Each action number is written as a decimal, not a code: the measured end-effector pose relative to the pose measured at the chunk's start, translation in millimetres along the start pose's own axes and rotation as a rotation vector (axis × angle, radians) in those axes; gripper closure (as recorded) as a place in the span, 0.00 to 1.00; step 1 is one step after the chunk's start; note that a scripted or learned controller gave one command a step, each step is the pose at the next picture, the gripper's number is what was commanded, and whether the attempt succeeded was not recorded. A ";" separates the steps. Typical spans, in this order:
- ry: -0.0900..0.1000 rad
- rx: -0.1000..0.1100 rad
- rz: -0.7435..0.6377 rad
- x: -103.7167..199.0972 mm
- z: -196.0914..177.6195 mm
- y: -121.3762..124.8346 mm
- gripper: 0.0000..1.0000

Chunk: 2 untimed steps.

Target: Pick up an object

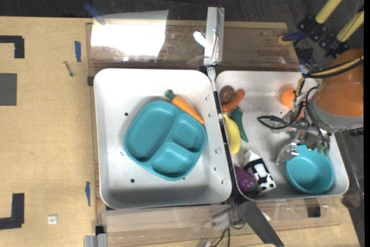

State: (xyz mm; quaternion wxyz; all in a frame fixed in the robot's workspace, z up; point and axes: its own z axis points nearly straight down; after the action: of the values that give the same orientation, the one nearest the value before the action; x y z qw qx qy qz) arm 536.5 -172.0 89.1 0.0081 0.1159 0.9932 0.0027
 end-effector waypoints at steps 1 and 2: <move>0.004 0.006 0.226 -67.9 2.5 47.8 0.00; 0.008 0.008 0.108 -57.3 2.2 -35.4 0.00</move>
State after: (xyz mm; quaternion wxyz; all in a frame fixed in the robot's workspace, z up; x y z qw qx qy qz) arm 584.2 -219.6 87.5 0.0034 0.1695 0.9855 -0.0002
